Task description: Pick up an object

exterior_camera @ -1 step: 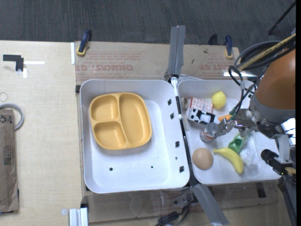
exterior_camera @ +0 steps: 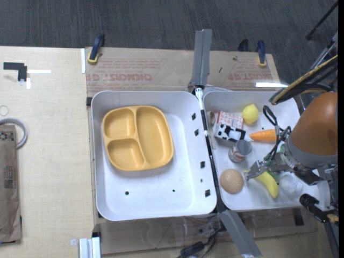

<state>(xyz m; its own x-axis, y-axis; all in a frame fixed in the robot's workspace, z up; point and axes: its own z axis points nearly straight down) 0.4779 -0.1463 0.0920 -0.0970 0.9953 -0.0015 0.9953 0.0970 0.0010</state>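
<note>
Grey arm (exterior_camera: pixel 317 138) bent low over right bin (exterior_camera: pixel 226 200); claw (exterior_camera: pixel 258 171) grip unclear, beside banana (exterior_camera: pixel 269 184).

Robotics lab: clamped cardboard (exterior_camera: pixel 177 71) on bench (exterior_camera: pixel 43 144), two white bins (exterior_camera: pixel 107 198), grey carpet (exterior_camera: pixel 161 9).

- Arm (exterior_camera: pixel 317 130) in from 3 o'clock, orange band uppermost, wrist bent down and pointing toward 9 o'clock.
- Gripper (exterior_camera: pixel 257 171) low at frame's 4 o'clock, tips angled toward 8 o'clock.
- Cables loop over wrist at 1 o'clock side.
</note>
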